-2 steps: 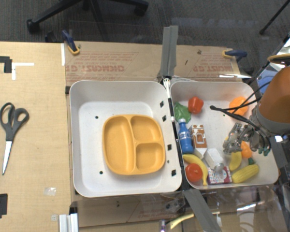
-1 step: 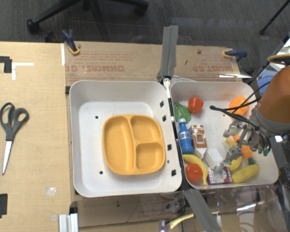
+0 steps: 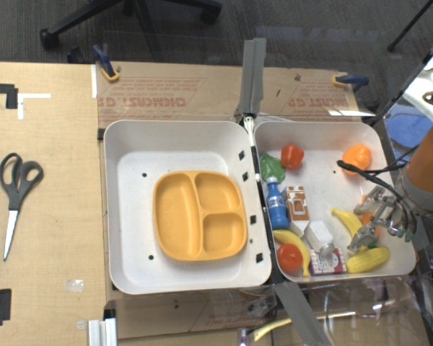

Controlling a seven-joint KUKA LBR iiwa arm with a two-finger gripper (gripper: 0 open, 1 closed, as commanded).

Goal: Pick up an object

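Observation:
The right bin (image 3: 325, 132) holds several toy foods: a red pepper (image 3: 292, 156), an orange (image 3: 357, 157), a green leafy piece (image 3: 270, 169), a blue bottle (image 3: 276, 205), a small brown and white box (image 3: 297, 202), a white block (image 3: 319, 234), a yellow banana (image 3: 346, 220), a corn cob (image 3: 368, 259) and a red tomato (image 3: 290, 255). My gripper (image 3: 364, 226) hangs low at the bin's right side, just right of the banana and above the corn cob. Its fingers (image 3: 366, 207) stand open, and I see nothing held between them.
The left bin (image 3: 123, 193) holds a yellow divided plate (image 3: 200, 215). A red and white packet (image 3: 325, 264) lies by the right bin's front wall. A black cable (image 3: 368, 169) runs over the orange toward the arm. Scissors (image 3: 16, 193) lie on the bench at far left.

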